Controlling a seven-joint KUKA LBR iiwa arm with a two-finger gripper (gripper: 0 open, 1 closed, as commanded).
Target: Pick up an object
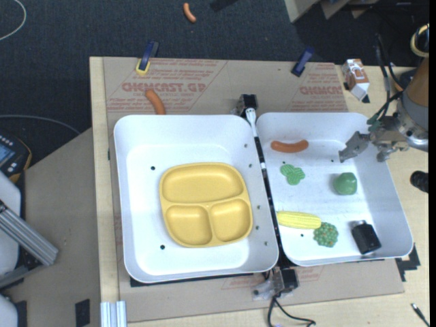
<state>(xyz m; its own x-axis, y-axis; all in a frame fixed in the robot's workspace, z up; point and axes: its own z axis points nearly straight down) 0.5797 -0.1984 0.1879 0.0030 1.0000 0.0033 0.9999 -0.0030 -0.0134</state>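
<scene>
Candidate objects, all lying loose in the right bin (388, 182): a sausage (289, 145) toward its upper left; a small green leafy piece (293, 174) below that; a green pepper (345, 184) right of centre; a corn cob (298, 219) at lower left with a broccoli floret (325, 234) touching its right end; a black block (366, 237) at lower right. Gripper (368, 147): at the upper right of the same bin, above and just right of the pepper, fingers spread apart with nothing between them. Left bin (129, 182): holds a yellow divided tray (204, 203), three compartments, nothing in them. Outside the bins: a second sausage (156, 101) on the cardboard at upper left; another small orange piece (189, 11) on the dark floor near the top. Task status, as judged: nothing grasped or lifted; choosing an item, descending, closing and raising all remain. The pepper looks the nearest candidate.
</scene>
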